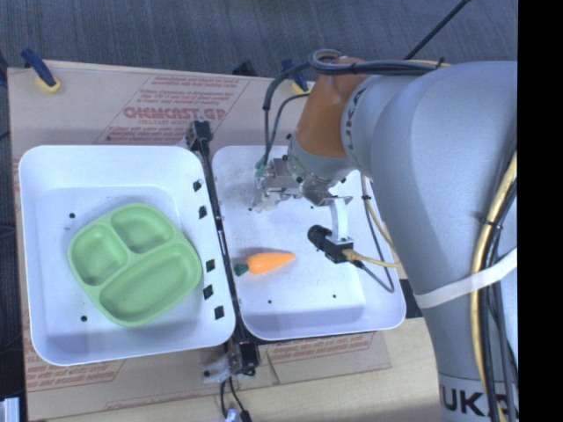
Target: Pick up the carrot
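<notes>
Arm (440, 174) above right bin (369, 310); carrot (268, 262) on its floor.

We see the grey arm (440, 192) entering from three o'clock, its orange band (321, 117) toward twelve o'clock above the wrist. The gripper (273, 187) hangs low, pointing toward nine o'clock, with nothing visibly between its tips.

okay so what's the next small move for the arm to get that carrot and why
Probably shift the end effector toward the bin's near side and over the carrot, then descend. The carrot lies flat in the right bin, apart from the end effector, which sits at the bin's far side.
</notes>
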Robot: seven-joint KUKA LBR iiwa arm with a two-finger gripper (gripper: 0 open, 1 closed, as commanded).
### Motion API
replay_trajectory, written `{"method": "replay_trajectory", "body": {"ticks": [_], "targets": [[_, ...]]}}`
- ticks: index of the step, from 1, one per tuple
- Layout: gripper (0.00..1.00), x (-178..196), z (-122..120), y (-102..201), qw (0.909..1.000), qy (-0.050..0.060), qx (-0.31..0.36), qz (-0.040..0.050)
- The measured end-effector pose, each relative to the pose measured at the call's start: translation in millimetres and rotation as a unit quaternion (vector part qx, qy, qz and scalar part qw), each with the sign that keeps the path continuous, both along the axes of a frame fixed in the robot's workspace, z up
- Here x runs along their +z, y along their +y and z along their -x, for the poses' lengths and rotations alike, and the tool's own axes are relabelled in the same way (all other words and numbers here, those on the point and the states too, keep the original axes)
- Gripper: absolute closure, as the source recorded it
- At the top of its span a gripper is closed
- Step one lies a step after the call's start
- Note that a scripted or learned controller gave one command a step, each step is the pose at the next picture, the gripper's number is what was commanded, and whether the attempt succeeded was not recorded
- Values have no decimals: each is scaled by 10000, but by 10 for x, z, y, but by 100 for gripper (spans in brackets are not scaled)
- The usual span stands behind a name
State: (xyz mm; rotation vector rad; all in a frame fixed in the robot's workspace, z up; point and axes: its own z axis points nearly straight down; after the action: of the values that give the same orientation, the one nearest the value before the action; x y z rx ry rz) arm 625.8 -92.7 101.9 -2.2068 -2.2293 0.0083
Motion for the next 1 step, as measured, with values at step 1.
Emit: {"method": "replay_trajectory", "body": {"ticks": [1], "targets": [[0, -1, 1, 0, 10000, 1, 1, 1]]}}
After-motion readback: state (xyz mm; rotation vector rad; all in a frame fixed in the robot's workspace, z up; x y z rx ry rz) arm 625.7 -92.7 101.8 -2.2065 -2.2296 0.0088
